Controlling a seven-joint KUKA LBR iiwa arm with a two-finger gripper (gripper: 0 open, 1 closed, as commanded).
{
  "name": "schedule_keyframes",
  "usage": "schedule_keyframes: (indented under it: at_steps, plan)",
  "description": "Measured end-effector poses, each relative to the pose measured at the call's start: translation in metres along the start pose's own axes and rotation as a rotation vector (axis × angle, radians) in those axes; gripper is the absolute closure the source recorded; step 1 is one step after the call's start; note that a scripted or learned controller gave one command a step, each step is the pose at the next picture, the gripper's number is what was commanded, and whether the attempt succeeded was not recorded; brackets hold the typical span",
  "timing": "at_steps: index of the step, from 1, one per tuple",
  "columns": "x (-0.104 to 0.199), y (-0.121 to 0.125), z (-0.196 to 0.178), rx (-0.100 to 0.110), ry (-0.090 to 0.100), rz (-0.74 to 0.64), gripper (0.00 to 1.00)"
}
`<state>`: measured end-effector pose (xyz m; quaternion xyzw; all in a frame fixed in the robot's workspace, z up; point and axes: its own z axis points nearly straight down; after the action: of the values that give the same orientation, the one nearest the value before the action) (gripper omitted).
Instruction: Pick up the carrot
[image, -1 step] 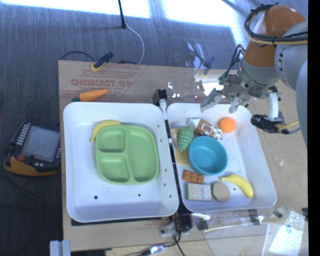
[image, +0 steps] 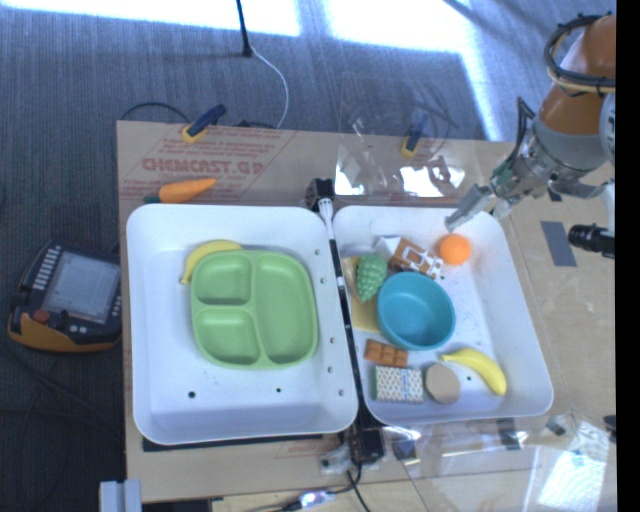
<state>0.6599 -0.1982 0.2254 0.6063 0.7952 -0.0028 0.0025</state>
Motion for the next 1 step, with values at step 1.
schedule_keyframes:
  at_steps: [1]
  plan:
    - [-0.023, 0.0012, 0.0957, 0.007, 0.01, 0.186, 0.0]
